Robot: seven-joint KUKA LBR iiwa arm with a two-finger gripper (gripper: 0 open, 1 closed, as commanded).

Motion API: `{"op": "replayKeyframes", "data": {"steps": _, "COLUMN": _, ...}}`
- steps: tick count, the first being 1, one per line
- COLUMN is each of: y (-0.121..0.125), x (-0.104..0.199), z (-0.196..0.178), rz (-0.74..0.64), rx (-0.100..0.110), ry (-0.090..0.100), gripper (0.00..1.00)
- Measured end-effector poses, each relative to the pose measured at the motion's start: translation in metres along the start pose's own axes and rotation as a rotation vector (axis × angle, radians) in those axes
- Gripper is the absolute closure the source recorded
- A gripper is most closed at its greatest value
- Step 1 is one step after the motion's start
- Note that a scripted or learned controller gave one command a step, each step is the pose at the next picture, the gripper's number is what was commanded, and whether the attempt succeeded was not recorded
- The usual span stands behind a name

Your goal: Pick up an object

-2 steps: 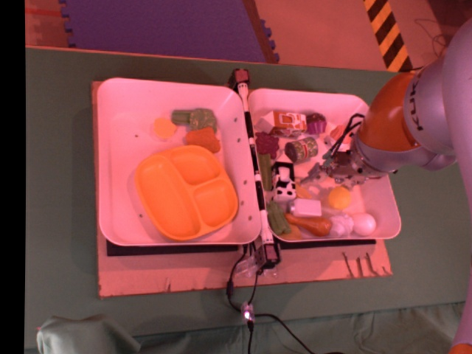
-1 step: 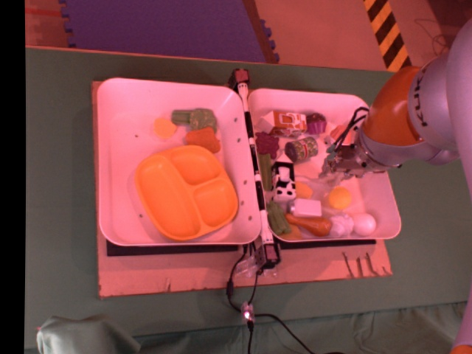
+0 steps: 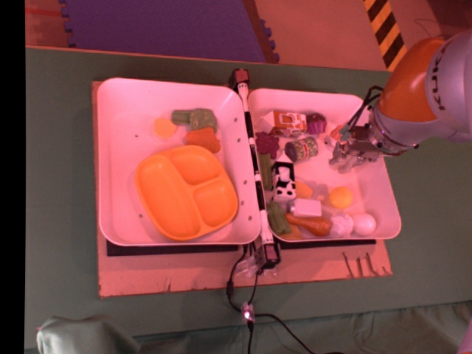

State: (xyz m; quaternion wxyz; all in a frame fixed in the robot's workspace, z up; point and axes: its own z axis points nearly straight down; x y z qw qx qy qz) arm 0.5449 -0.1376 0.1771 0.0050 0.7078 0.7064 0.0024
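Gripper point(image 3: 346, 157) hung low over the right bin point(image 3: 383, 190) at three o'clock, its grip impossible to judge; toys crowded below, an orange ball point(image 3: 341, 196) nearest at six o'clock.

Two white bins point(image 3: 118, 220) sit on a dark green bench point(image 3: 59, 161). All spots below are given rel. to the orange divided plate point(image 3: 186, 192) in the left bin. Just above it: a dark orange piece point(image 3: 202, 140), w/ a dull green piece point(image 3: 194, 117) higher up and a small yellow-orange disc point(image 3: 164, 127) up-left. Right of the plate, in the other bin: a black & white cow-patterned carton point(image 3: 282, 182), a green can point(image 3: 302, 150), an orange carton point(image 3: 287, 122), a yellow ball point(image 3: 341, 196), a white egg point(image 3: 363, 223), an orange carrot point(image 3: 310, 224). Far upper left: a purple foam mat point(image 3: 155, 13). Far upper right: yellow/black hazard stripes point(image 3: 380, 13) and the grey arm w/ orange band point(image 3: 417, 87).
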Motion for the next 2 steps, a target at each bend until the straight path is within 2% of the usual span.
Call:
{"op": "replayKeyframes", "data": {"steps": 1, "y": 0.006, "x": -0.003, "z": -0.046, "rz": 0.001, "rx": 0.0, "ry": 0.0, "gripper": 1.0}}
{"op": "replayKeyframes", "data": {"steps": 2, "y": -0.002, "x": -0.007, "z": -0.1, "rz": 0.001, "rx": -0.001, "ry": -0.001, "gripper": 1.0}}
